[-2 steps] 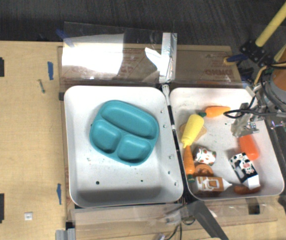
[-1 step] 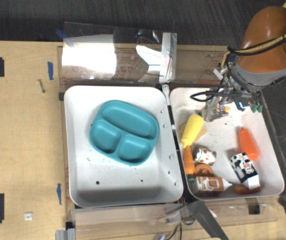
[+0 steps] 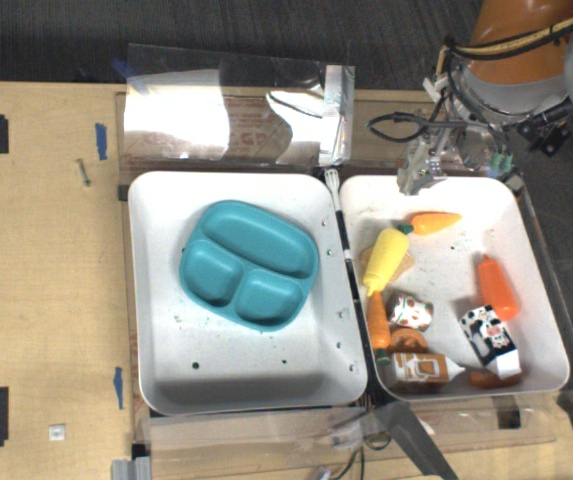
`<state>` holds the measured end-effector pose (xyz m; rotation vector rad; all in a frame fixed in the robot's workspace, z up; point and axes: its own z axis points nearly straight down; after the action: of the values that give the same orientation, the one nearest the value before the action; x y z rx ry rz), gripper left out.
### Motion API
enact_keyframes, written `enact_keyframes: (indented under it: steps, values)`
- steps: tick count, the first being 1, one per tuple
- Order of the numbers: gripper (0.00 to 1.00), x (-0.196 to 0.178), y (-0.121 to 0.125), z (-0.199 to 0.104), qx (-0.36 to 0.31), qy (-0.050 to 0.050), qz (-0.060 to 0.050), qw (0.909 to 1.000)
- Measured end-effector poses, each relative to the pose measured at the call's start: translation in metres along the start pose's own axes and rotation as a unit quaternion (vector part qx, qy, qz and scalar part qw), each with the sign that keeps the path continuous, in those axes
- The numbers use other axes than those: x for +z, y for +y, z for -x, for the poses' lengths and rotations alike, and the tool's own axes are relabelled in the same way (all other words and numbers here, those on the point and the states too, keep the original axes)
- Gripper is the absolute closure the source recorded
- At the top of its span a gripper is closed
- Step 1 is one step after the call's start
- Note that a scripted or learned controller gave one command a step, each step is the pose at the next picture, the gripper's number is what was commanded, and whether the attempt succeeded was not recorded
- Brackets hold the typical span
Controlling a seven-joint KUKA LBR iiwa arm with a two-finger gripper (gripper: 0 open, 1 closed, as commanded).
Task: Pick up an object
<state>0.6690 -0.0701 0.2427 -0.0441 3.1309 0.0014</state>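
Hand [image 3: 424,173] being held over the right bin's [image 3: 541,268] 12 o'clock rim, grip state impossible to tell, small carrot [image 3: 434,223] lying just at its 6 o'clock.

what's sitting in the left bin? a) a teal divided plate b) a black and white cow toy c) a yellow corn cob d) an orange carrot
a: the teal divided plate lies alone in the left bin, while the small toys, such as the corn cob, lie in the right bin.
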Motion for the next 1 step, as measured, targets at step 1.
enact_keyframes:
  steps: [1]
  values:
    - [1.00, -0.0239, 0.0043, -0.0012, -0.137, -0.001, 0.000, 0.9905]
